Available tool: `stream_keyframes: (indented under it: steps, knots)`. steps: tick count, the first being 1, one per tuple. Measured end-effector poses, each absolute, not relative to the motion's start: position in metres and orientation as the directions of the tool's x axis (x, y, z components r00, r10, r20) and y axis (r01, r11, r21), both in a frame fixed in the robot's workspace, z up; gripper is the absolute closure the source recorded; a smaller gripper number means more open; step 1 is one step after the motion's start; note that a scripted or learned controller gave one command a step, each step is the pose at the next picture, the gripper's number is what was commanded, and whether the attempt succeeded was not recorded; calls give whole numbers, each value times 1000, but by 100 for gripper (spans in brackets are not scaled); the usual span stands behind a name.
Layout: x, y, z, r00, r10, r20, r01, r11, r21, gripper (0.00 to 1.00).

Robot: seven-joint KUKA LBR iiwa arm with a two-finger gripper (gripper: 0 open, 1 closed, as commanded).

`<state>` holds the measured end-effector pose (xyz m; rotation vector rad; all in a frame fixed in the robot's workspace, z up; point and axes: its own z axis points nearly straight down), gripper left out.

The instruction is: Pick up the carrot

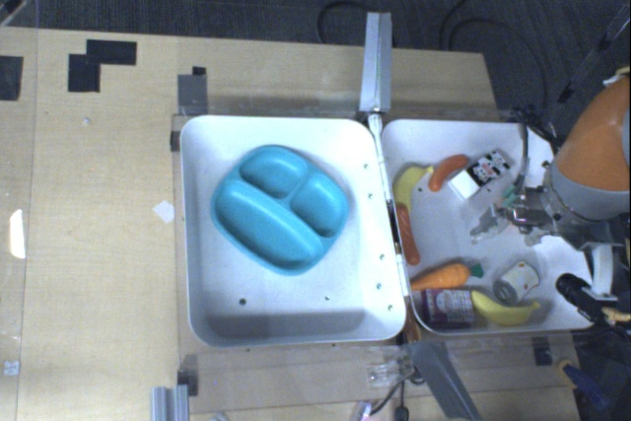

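The carrot (441, 276), orange with a small green tip at its right end, lies near the front of the right bin (434, 222), just above a dark can (446, 307). My gripper (496, 218) hangs over the middle of that bin. It is above and to the right of the carrot and clear of it, and nothing shows in its grasp. The grey arm with its orange band (599, 148) reaches in from the right.
Also in the right bin are a banana (507, 312), a small round grey piece (517, 281), a white box (482, 174), an orange sausage-like piece (452, 169), a yellow item (409, 182) and a thin reddish stick (406, 234). The left bin holds a blue divided plate (282, 205).
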<state>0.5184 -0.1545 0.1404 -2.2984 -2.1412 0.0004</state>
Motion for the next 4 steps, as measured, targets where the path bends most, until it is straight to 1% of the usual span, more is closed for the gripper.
stream_keyframes:
  steps: [1, 2, 3, 4]
  knots:
    - [550, -196, 89, 163, 987, -1, 987, -163, 12, 0]
    - [553, -193, 101, 154, 988, 0, 988, -154, 17, 100]
    - [553, -193, 101, 154, 988, 0, 988, -154, 17, 0]
    - [555, -192, 112, 146, 989, -1, 989, -146, 21, 100]
